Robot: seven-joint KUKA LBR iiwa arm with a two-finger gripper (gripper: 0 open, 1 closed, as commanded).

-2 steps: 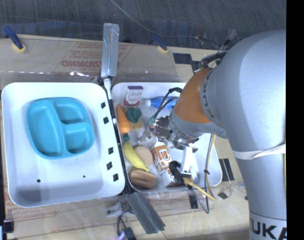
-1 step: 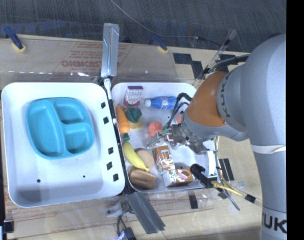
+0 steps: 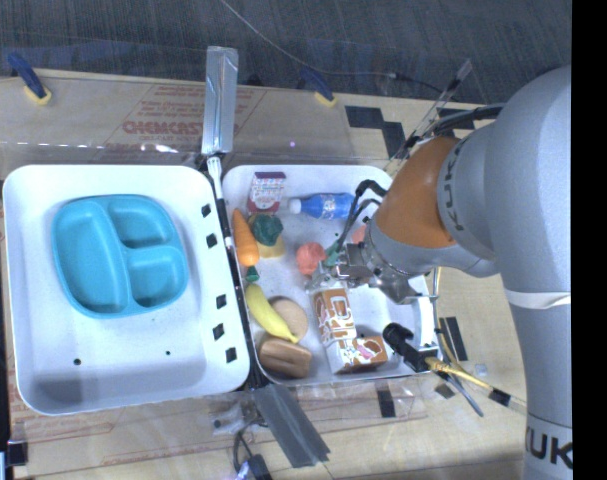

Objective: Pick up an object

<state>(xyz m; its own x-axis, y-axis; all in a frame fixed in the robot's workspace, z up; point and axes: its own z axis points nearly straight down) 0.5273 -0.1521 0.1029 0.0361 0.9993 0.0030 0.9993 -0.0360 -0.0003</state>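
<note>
Right bin [image 3: 383, 180], contents: carrot [image 3: 244, 240], banana [image 3: 265, 314], bread roll [image 3: 284, 358], red-capped cup [image 3: 268, 192], blue bottle [image 3: 323, 206], green toy [image 3: 268, 229], orange-red fruit [image 3: 310, 258], brown carton [image 3: 341, 330] lying flat. Left bin [image 3: 103, 368]: blue divided tray [image 3: 120, 251]. Gripper [image 3: 345, 258] sits low over the right bin's middle, just beside the fruit and the carton's top end; whether the claw is open or closed cannot be told. Likely target: fruit or carton. Advice: centre squarely on one item, descend straight, avoid nudging close neighbours.

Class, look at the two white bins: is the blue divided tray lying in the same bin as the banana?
No, the blue divided tray lies in the left bin, while the banana lies in the right bin.
</note>
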